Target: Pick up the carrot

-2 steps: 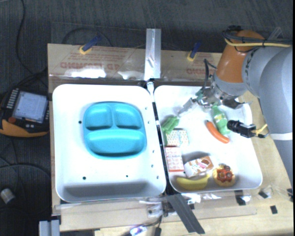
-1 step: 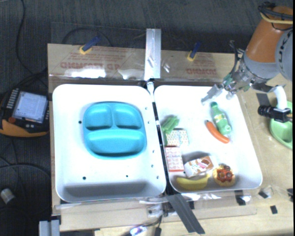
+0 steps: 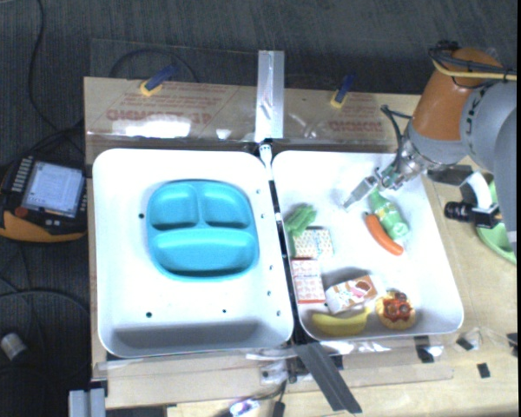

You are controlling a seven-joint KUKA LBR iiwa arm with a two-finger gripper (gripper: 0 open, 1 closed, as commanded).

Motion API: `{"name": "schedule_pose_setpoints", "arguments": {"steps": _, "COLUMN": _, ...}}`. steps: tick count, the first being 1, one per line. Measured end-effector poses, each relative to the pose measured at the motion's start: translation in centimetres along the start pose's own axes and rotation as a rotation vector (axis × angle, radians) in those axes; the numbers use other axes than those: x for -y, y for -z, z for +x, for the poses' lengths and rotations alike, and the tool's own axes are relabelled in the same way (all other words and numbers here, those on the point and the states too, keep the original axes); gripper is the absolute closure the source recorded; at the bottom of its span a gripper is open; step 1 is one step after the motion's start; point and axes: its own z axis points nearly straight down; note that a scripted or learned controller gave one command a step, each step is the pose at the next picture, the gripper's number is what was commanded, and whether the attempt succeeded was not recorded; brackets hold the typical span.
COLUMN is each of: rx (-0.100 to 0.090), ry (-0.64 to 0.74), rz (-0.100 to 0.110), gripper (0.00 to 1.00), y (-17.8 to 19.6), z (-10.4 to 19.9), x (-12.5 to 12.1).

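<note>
Lying on the white floor of the right bin (image 3: 434,259), the carrot (image 3: 384,234) is a short, smooth orange taper, slanting from upper left to lower right, in the bin's right half toward three o'clock. A green leafy piece (image 3: 391,216) touches its upper side; whether the two are joined cannot be told.

Just up from the carrot, toward eleven o'clock, hangs the tool (image 3: 365,189), a slim metallic shape pointing down-left, apart from the carrot. Whether its fingers are spread or closed cannot be told, and nothing shows between them. Behind it, toward one o'clock, the arm's orange band (image 3: 443,102) and grey body (image 3: 495,137) reach in.

At nine o'clock from the carrot lies a green vegetable-shaped toy (image 3: 299,218) against the bin's left wall, with a small red-and-white checked box (image 3: 313,243) just below it and a second one (image 3: 306,281) below that. Their print is too small to read. Along the bin's lower edge, at six o'clock, sit a yellow banana (image 3: 339,322), a glossy packet (image 3: 351,294) and a round orange-and-red item (image 3: 395,309), all close together.

Bare floor lies around the tool and along the bin's upper wall.

The left bin (image 3: 122,302) holds a smooth blue divided plate (image 3: 201,228) with three compartments. Behind both bins, on the surface (image 3: 104,94), lies a clear sheet (image 3: 182,111) with faint red lettering, unreadable.
</note>
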Motion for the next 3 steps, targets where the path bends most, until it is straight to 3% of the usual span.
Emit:
{"name": "schedule_pose_setpoints", "arguments": {"steps": 1, "rx": 0.003, "ry": 0.182, "rz": 0.001, "gripper": 0.00, "y": 9.2, "z": -0.9, "x": 2.8}}
{"name": "schedule_pose_setpoints", "arguments": {"steps": 2, "rx": 0.002, "ry": 0.236, "rz": -0.001, "gripper": 0.00, "y": 0.2, "z": -1.4, "x": 1.5}}
{"name": "schedule_pose_setpoints", "arguments": {"steps": 3, "rx": 0.001, "ry": 0.237, "rz": -0.001, "gripper": 0.00, "y": 0.2, "z": -1.4, "x": 1.5}}
